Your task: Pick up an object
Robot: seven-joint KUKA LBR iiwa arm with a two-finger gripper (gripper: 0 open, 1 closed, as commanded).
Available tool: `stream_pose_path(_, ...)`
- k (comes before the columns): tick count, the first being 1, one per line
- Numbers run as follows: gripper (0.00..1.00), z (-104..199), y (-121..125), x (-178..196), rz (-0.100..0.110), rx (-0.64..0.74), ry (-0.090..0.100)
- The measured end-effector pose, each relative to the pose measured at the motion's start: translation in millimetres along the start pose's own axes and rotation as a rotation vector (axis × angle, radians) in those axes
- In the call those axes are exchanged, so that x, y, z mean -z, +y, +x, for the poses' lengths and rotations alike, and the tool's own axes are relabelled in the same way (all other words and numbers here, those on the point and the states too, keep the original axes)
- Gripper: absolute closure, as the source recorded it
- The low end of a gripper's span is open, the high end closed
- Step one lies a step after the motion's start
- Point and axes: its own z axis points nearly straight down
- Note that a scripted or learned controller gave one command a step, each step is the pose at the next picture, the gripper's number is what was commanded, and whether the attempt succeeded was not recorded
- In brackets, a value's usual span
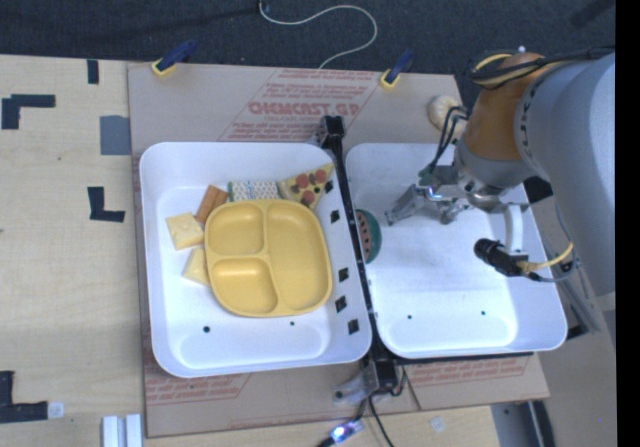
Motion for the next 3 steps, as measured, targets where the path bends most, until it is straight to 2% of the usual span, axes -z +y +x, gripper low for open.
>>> stream_pose_path(1, 1.0, 0.8, 0.7, 12.8, -0.002, 0.001, 0.001)
stream_pose_path(3, 1.0, 15.7, 3.1, 129.0, -0.008, 0.0, 0.0)
